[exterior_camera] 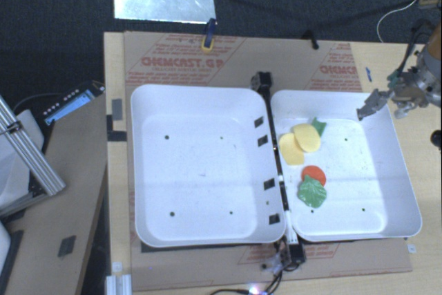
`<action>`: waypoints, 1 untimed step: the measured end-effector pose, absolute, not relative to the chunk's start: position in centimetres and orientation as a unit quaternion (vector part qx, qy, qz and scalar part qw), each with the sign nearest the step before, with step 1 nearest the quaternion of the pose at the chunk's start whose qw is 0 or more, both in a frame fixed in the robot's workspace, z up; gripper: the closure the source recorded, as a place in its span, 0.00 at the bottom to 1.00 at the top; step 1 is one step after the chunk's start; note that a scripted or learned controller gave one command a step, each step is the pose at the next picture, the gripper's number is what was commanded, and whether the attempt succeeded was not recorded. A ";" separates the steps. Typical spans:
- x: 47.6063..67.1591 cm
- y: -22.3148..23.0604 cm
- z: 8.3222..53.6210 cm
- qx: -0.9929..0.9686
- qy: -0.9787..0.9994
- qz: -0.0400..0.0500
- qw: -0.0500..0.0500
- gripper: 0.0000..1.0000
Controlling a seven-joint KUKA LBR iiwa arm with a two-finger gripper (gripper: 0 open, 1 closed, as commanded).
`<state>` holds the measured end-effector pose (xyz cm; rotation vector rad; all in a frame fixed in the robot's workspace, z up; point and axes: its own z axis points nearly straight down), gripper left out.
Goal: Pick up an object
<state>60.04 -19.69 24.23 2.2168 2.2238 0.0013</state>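
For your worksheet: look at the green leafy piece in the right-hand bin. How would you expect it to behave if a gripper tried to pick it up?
The green leafy piece looks thin and flat, so it is probably light and hard to pinch off the bin floor. Its wavy edge suggests soft plastic that may bend. It touches the red piece, so that may shift too.

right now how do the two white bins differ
The right bin holds toy pieces along its left side: yellow pieces, a red piece and a green piece. I see no objects in the left bin. The gripper hangs over the right bin's far edge, away from the left bin. Both are shallow and white.
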 end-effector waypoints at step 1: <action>65.0 -14.2 9.6 0.704 0.711 0.000 -0.002 0.00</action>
